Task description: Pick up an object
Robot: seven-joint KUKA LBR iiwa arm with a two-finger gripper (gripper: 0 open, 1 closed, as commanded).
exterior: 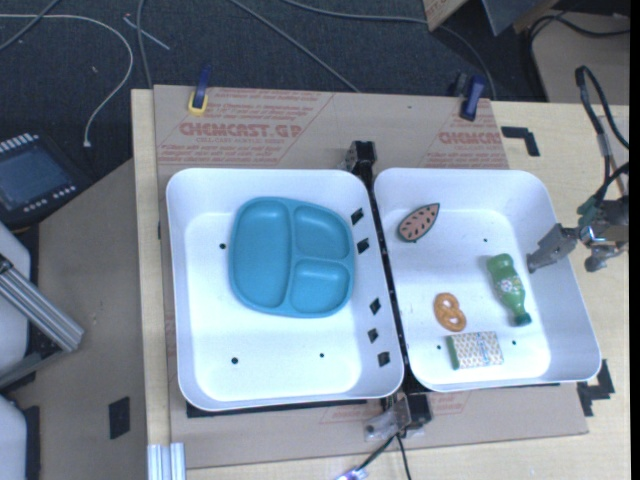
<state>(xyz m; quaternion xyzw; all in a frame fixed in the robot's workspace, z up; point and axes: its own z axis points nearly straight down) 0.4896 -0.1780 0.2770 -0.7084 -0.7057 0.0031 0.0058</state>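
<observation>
My gripper [572,248] hangs at the right edge of the view, its two fingers spread apart, nothing between them.

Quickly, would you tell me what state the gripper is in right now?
Gripper: at the right bin's right rim, holding nothing visible; open or closed cannot be told.

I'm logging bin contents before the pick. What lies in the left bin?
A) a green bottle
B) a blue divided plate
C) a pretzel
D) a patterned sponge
B: the blue plate lies in the left bin; the bottle, pretzel and sponge are in the right bin.
</observation>
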